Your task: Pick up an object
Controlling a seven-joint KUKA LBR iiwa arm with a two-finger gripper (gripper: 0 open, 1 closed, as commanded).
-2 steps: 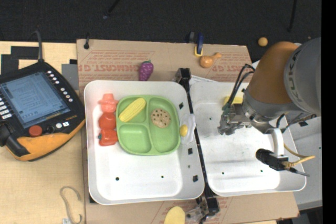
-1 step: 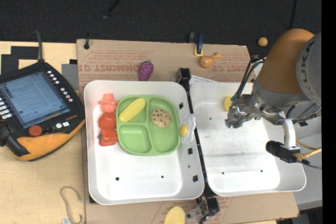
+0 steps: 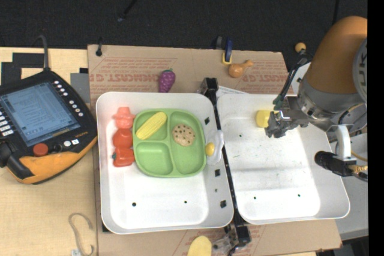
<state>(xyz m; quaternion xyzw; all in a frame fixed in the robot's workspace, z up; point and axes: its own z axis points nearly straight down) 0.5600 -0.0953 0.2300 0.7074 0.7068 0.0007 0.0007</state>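
On the far left, a tablet in a black and orange case lies on the wooden bench. Near the bench's front edge there is a small metal hook.

Next comes a big sheet of cardboard with two white bins on it. A purple toy sits on the cardboard just behind the left bin.

Inside the left bin, a pink and red toy lies along the left side of a green plate. The plate has three parts. A yellow corn is in the back left part. A brown cookie is in the back right part. A small yellow thing touches the plate's right edge, near the wall between the two bins.

At the very front, past the bins, a yellow lump rests on the cardboard. At the back, a blue and yellow clamp holds the cardboard's edge, and an orange toy lies beside it.

The right bin is on the right. A yellow block sits on the bin floor in its back left part. This is the thing nearest the gripper. The dark gripper hangs low over the bin, just to the right of the block and very close to it. The block is beside the gripper, not inside it. I cannot tell how wide the gripper is set, since it is dark and small.

The arm reaches in from the right, with its big orange band above the gripper.
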